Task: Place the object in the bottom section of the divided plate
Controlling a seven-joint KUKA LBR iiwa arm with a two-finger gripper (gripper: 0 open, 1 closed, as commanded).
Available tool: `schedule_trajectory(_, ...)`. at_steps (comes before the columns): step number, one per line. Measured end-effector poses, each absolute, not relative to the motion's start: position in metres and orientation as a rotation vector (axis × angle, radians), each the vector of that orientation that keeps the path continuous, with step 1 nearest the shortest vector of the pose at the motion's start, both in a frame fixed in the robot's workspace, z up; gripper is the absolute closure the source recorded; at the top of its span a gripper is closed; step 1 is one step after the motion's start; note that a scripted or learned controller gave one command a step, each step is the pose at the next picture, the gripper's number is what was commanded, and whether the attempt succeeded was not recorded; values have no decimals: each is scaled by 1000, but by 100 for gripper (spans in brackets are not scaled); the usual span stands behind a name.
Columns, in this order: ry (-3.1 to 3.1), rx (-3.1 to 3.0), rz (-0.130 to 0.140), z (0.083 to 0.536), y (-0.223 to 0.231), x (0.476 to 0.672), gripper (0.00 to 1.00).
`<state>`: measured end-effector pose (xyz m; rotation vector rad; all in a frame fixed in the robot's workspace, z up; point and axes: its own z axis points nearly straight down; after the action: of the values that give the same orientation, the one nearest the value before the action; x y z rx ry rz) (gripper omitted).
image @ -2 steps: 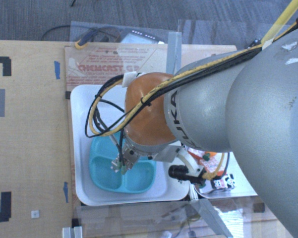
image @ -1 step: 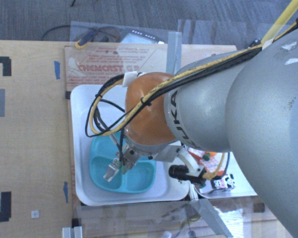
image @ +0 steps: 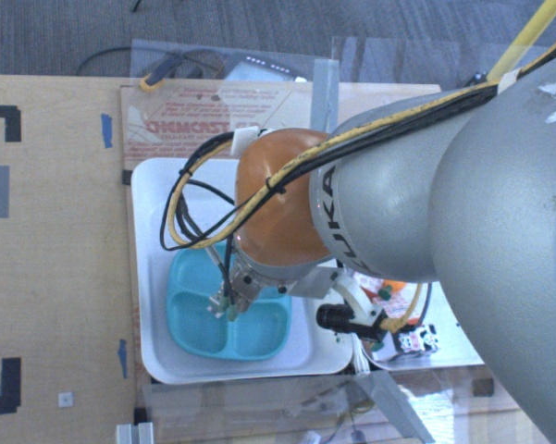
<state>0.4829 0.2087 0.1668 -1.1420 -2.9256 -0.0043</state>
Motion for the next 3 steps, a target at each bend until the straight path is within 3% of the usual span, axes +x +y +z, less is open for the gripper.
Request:
schedule_trajectory(1, -2772, -1482, -3, 191, 185, 487, 100)
schedule_trajectory(2, -2772, -1482, -3, 191, 185, 487, 0)
schedule_trajectory(3, -2772, -1486, -6, 201, 184, 488, 100)
